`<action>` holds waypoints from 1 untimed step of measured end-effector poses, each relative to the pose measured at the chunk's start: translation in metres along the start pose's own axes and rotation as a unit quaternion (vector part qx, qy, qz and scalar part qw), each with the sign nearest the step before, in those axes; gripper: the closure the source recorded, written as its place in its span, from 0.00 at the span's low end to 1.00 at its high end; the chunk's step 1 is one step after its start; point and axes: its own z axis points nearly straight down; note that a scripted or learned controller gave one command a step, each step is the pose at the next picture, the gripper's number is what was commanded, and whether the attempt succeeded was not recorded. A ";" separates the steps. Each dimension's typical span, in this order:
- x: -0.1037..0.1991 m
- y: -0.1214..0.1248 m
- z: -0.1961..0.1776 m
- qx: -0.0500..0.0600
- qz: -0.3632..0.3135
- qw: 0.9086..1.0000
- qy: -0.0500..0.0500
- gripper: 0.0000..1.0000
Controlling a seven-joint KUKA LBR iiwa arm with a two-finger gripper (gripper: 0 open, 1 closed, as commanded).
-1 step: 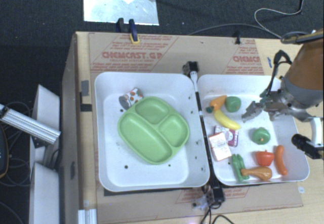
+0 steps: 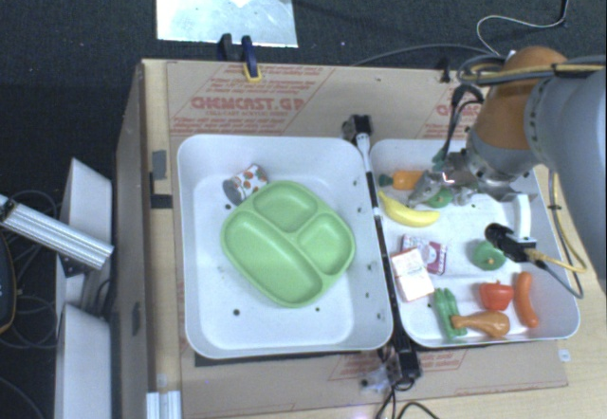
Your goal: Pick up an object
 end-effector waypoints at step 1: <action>0.000 0.002 -0.012 -0.002 -0.001 1.000 0.000 1.00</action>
